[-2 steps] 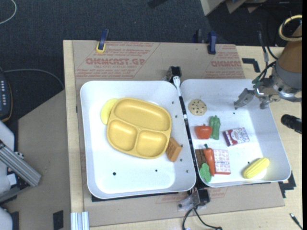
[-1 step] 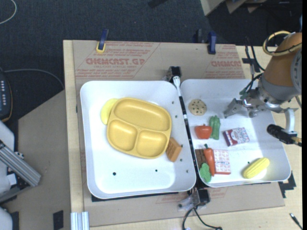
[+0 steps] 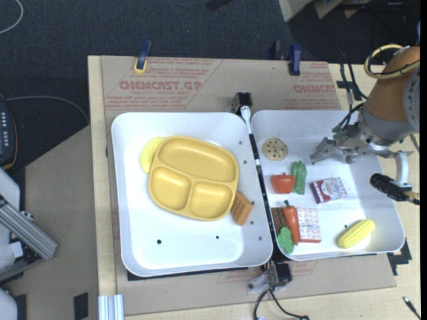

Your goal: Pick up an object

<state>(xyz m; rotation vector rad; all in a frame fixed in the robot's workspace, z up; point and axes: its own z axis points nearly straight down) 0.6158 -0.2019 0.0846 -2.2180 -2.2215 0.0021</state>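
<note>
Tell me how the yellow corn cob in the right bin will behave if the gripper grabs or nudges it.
The corn cob looks rounded and elongated, so a nudge would probably roll it. It seems a small toy, likely light. Its glossy surface may slip between the fingers. It lies near the right bin's wall, which could crowd the approach.

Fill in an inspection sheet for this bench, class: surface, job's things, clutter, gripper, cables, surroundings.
Surface: two shallow white bins, left bin and right bin, on a brown printed board.
Job's things: right bin holds a round speckled cookie, red toy pepper, green toy vegetable, red-and-white packet, toy carrot, yellow toy corn.
Clutter: yellow three-compartment plastic tray and small brown block in left bin.
Gripper: two-finger gripper over right bin's far side, holding nothing visible.
Cables: black cable near arm.
Surroundings: dark carpet.
</note>
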